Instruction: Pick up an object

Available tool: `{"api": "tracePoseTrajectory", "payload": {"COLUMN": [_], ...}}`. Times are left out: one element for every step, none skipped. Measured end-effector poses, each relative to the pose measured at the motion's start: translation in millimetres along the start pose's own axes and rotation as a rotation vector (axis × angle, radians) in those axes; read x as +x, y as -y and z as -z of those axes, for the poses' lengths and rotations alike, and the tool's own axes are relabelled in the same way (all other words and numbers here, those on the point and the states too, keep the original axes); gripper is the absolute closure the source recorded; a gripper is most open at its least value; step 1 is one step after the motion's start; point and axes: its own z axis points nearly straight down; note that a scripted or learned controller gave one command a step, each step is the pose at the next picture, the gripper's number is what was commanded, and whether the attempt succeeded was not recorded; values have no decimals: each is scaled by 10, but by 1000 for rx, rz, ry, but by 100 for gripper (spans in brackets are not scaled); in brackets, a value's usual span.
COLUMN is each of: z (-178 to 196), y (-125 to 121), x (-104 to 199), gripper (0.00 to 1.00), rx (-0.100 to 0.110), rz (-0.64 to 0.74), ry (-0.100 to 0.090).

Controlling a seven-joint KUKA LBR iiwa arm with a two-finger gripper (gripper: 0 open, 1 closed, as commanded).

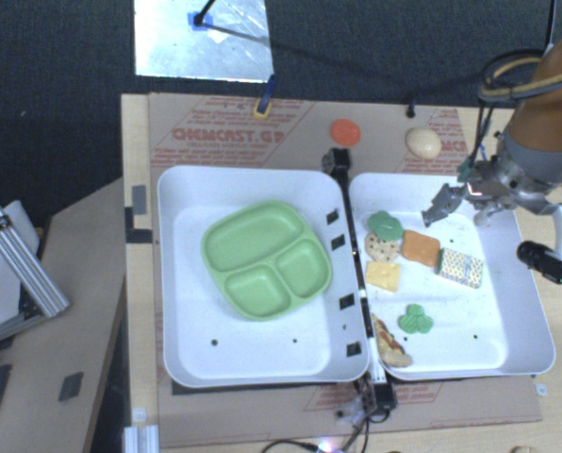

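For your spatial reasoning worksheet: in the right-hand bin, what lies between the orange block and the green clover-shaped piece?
In the camera view, the yellow cheese wedge lies between the orange block and the green clover piece.

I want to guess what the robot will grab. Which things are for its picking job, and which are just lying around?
For the job:
end effector
green leaf toy
cookie
orange block
yellow cheese
patterned block
green clover toy
pizza slice

Just lying about:
green divided plate
orange disc
cream ball
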Motion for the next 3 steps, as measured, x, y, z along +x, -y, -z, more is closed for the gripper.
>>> {"api": "tracePoseTrajectory", "payload": {"z": [65,-382,-926], "y": [-23,6,72], "x": [0,-64,-139], "gripper": [0,0,0], "rx": [-12,-8,-7], "rz": [2,0,0], "ry": [2,1,1]}}
